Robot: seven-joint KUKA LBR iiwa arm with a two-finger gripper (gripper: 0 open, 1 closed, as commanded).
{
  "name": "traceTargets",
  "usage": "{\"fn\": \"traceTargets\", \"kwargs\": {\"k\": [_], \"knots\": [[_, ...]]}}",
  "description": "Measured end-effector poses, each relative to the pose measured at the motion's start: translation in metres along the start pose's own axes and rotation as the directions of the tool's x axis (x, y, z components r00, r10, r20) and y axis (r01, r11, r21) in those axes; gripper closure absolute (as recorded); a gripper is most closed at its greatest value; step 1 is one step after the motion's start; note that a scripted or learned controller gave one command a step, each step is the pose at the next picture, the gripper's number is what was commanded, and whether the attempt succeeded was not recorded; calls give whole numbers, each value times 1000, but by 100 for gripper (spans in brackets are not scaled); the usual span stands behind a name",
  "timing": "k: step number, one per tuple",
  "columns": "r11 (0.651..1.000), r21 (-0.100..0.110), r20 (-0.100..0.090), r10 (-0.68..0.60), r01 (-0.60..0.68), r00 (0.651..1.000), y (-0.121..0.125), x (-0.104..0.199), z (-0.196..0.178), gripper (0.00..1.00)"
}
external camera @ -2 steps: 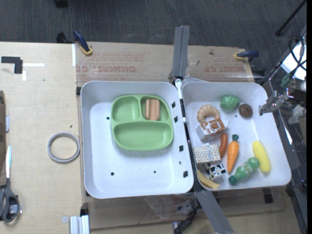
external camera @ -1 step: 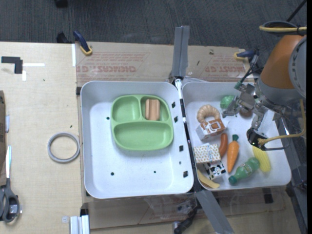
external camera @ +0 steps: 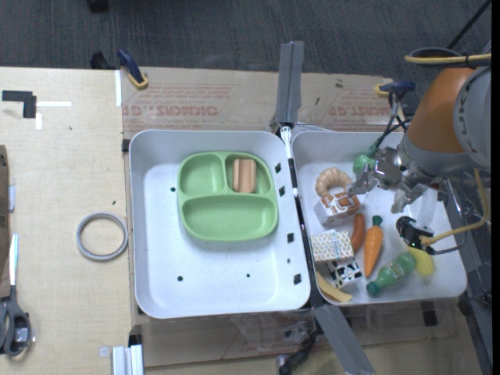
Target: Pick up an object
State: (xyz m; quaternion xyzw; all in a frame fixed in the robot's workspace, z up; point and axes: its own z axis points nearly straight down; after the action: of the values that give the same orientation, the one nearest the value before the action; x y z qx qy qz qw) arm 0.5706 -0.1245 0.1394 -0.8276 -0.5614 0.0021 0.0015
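On a pale bench, toy food crowds the right bin (external camera: 453,287) — the gripper (external camera: 388,184), grip state unclear, hovers near a croissant (external camera: 334,180), presumably choosing.

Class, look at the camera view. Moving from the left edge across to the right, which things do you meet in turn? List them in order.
Scissors → tape ring → green divided plate → croissant → carrot → yellow toy → orange band on the arm.

A green divided plate (external camera: 226,198) sits in the left bin (external camera: 148,241); the gripper (external camera: 388,180) hangs over toy food (external camera: 373,243) in the right bin (external camera: 445,283).
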Motion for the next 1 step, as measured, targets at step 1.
{"fn": "traceTargets", "kwargs": {"k": [1], "knots": [[881,-5,2,-474,474,881,81,36,3,0]]}}
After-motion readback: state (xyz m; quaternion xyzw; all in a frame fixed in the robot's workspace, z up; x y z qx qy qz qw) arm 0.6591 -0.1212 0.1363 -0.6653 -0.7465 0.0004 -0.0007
